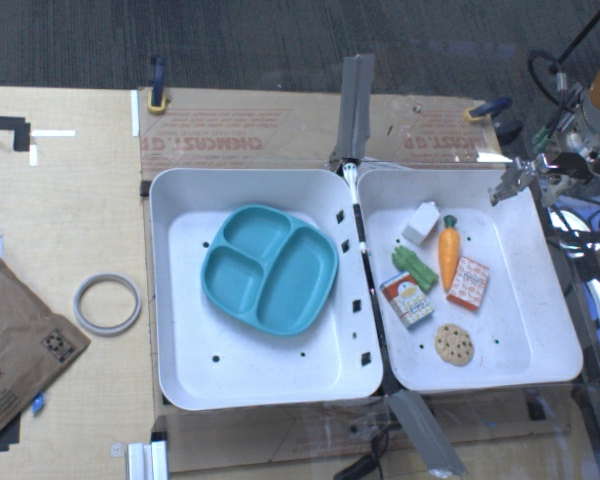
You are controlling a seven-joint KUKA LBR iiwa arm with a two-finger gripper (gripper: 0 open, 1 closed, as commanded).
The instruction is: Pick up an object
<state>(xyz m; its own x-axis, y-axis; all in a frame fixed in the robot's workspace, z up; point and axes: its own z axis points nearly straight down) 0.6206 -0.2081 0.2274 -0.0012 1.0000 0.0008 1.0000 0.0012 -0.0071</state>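
Camera view, left bin: shallow and white, holding a teal divided plate with three compartments, lying flat near the bin's middle.
Camera view, right bin: touches the left bin along the shared middle edge and holds all the small objects.
White block: near the bin's far side, just left of the carrot's green top.
Carrot: orange, lying lengthwise, between the white block and the red-and-white box.
Green item: left of the carrot, just above the small carton.
Cookie: alone, nearest the front edge.
Gripper: over the right bin's far right corner, apart from every object; whether it is apart or together cannot be told.
Bench: a tape ring and a cardboard box lie left of the bins.
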